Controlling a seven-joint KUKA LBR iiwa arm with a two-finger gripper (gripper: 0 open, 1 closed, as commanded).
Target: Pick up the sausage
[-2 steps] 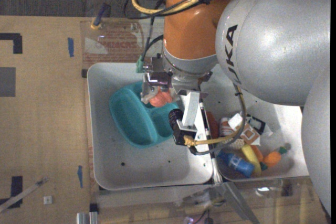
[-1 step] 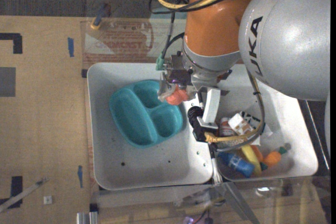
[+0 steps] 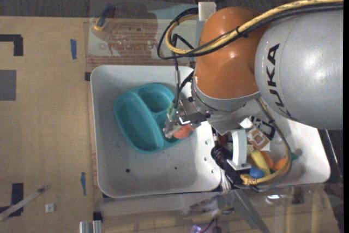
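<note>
A reddish-orange piece that looks like the sausage (image 3: 184, 131) shows at the right edge of the teal divided plate (image 3: 143, 117) in the left bin (image 3: 109, 133). My gripper (image 3: 174, 126) is right at it, low over the plate's right rim, and the wrist covers most of the piece. The orange band and the grey arm hide the seam between the bins and the upper part of the right bin.
The right bin (image 3: 316, 163) holds several small toys under the arm: a yellow piece (image 3: 260, 161), an orange one (image 3: 281, 163), a blue one (image 3: 254, 174) and a brown-and-white block (image 3: 259, 139). Cables loop around the wrist. A clear sheet (image 3: 136, 30) lies behind the left bin.
</note>
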